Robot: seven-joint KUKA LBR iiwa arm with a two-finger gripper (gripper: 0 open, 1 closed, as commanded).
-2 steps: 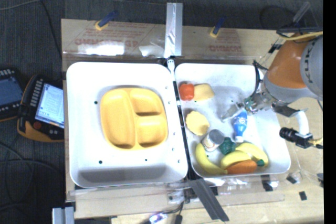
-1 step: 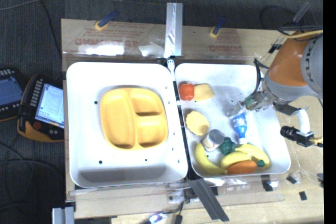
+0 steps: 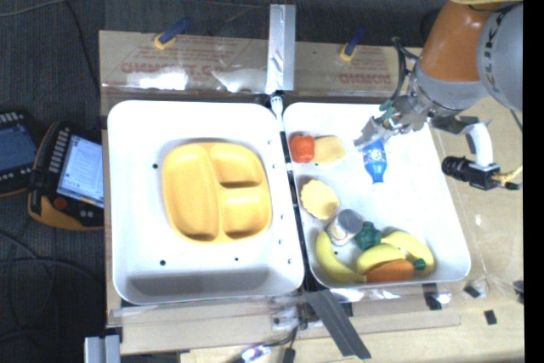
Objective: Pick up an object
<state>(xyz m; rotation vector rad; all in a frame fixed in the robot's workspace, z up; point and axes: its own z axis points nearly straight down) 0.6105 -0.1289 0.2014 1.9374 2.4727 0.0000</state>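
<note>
My gripper (image 3: 375,137) hangs over the upper middle of the right bin (image 3: 442,191), reaching in from the right under the orange-banded wrist. A small blue object (image 3: 376,163) dangles just below the fingertips, its top end pinched between them. Beneath and to the left lie a red-orange ball (image 3: 302,147) and a yellow block (image 3: 331,149). A pale yellow round piece (image 3: 319,199) sits lower down by the bin's left wall.
At the right bin's front are a grey can (image 3: 346,224), a green toy (image 3: 368,235), bananas (image 3: 337,260) and an orange piece (image 3: 392,270). The left bin (image 3: 136,140) holds a yellow compartment tray (image 3: 217,187). A handheld pendant (image 3: 68,178) lies off the bench at left.
</note>
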